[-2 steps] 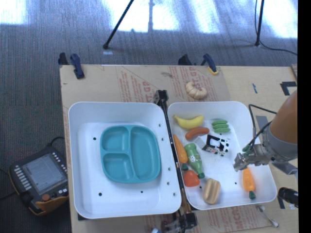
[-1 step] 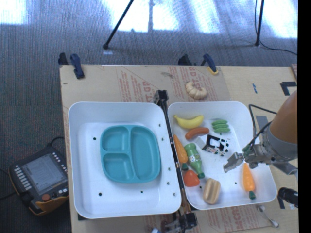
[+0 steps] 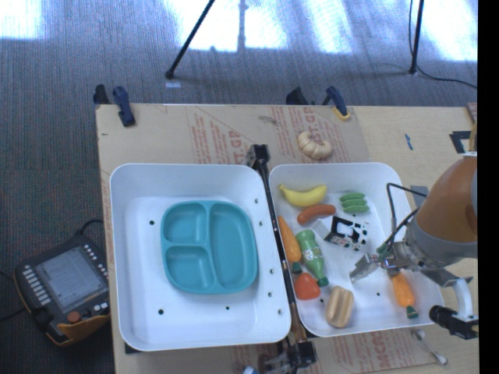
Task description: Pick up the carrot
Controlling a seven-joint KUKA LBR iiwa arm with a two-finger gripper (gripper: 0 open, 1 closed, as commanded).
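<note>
orange carrot (image 3: 403, 293) lies near the right bin's (image 3: 374, 170) right wall, just beside the gripper (image 3: 373, 265), whose fingers spread open on nothing. one more orange carrot (image 3: 290, 241) rests at the left wall. one banana (image 3: 303, 195), one sausage (image 3: 316, 213), one green bottle (image 3: 312, 255), one bread roll (image 3: 339, 305). the left bin (image 3: 132, 209) bears one teal plate (image 3: 209, 246); open floor at its edges.

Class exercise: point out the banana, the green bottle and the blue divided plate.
banana (image 3: 303, 195), camera view, middle of its curve.
green bottle (image 3: 312, 256), camera view, its body.
blue divided plate (image 3: 252, 249), camera view, right rim.
</note>
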